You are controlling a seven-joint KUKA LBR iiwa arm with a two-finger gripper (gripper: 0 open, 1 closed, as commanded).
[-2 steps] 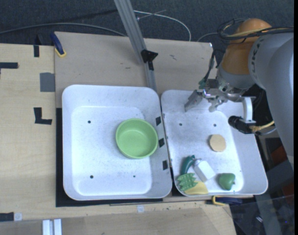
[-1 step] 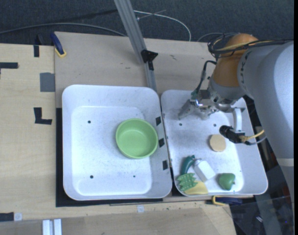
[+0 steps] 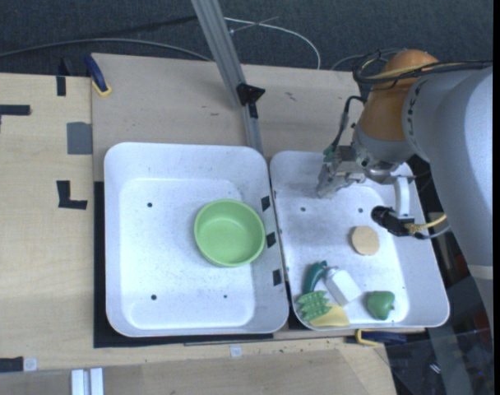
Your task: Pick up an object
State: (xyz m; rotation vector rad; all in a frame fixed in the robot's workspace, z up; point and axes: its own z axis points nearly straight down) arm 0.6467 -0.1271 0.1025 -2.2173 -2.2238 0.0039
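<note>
You have the bench [image 3: 168,113] spread under everything, a pale wooden top carrying two shallow white bins side by side. The arm [image 3: 447,130] is the next biggest thing you see, a grey bulk coming in from the right with its orange band [image 3: 394,97] just above the wrist. The left bin [image 3: 135,179] is the larger of the two trays, and a green bowl [image 3: 229,233] sits upright near its right side, a little toward the near half. The right bin [image 3: 299,179] touches it along the shared edge. A slanted grey pole [image 3: 221,48] rises from the far edge where the two bins meet. Your gripper [image 3: 328,183] hangs over the far left part of the right bin, above bare floor, with nothing seen between its tips; how far it is parted you cannot tell from this angle. The things to pick lie well apart from it, toward the near side of that bin: a round tan disc [image 3: 365,240] near the middle right, then a cluster in the near corner made of a white block [image 3: 342,286], a dark green piece [image 3: 316,275] just left of it, a green and yellow toy [image 3: 320,309] at the near rim, and a small green pepper-like object [image 3: 380,304] to the right.
</note>
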